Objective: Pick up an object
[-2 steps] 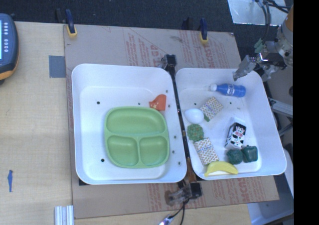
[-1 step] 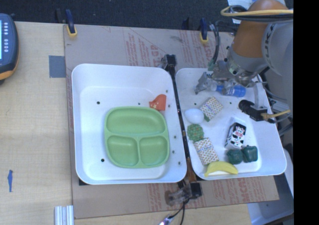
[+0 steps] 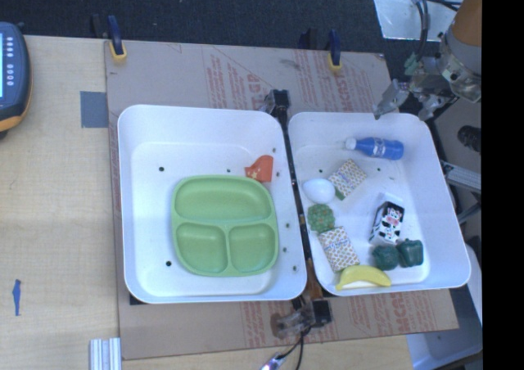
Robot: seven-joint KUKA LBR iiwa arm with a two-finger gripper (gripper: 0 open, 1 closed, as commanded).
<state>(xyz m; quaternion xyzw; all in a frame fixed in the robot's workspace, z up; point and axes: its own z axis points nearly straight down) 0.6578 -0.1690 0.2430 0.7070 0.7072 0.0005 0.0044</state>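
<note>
Bottle, blue and capped white, is seen lying near the far edge of the right bin; it is judged light, rigid, slippery, best gripped across its middle. End effector is poised above that bin's far rim; its opening cannot be told.

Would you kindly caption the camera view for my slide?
Pincer above the right bin of small items; green tray in left bin.

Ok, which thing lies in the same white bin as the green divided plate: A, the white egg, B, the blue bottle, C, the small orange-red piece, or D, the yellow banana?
C: the small orange-red piece lies just past the green divided plate's far edge in the left white bin; the others sit in the right white bin.
</note>
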